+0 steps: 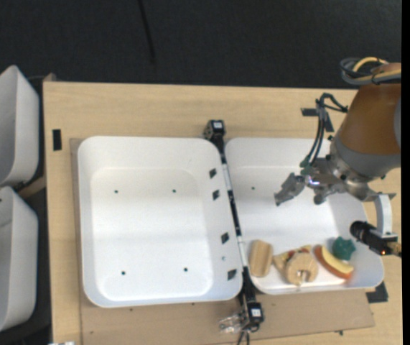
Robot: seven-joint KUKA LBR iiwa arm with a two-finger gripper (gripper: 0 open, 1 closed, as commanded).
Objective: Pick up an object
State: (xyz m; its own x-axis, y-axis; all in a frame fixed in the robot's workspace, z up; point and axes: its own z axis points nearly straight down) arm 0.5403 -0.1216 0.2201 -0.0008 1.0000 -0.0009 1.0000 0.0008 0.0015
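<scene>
My gripper [304, 192] hangs over the middle of the right bin [262, 165], open, with nothing between its fingers. Along that bin's near wall lie the objects. A tan wooden block [260, 256] is at the left. Beside it sits a tan toy with red marks [296, 264]. Further right come a red and yellow apple slice [334, 264] and a small green piece [344, 247] just above it. All of them lie below the gripper in the view, apart from it.
The left bin [151, 218] adjoins the right one along a central divider with black clips [224, 192]. The wooden bench [133, 106] surrounds both bins. White containers [0, 192] stand at the far left. The arm's body [370, 131] overhangs the right bin's far right side.
</scene>
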